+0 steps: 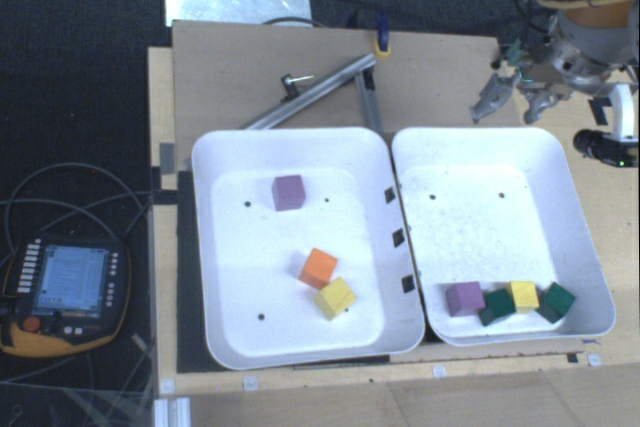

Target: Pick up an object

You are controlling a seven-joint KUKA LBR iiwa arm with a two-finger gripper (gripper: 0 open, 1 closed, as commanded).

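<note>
I see the tool hanging over the desk just beyond the far rim of the right bin, fingers spread apart, nothing between them. The arm above it is cut off by the frame's top right corner.

In the right bin, along the near wall: purple cube, dark green cube, yellow cube, a second green cube, packed touching; the green ones sit turned corner-on.

In the left bin: purple block toward the far side, roughly square to the walls; orange block and yellow block touching, both rotated diagonally. No long axis to any.
</note>
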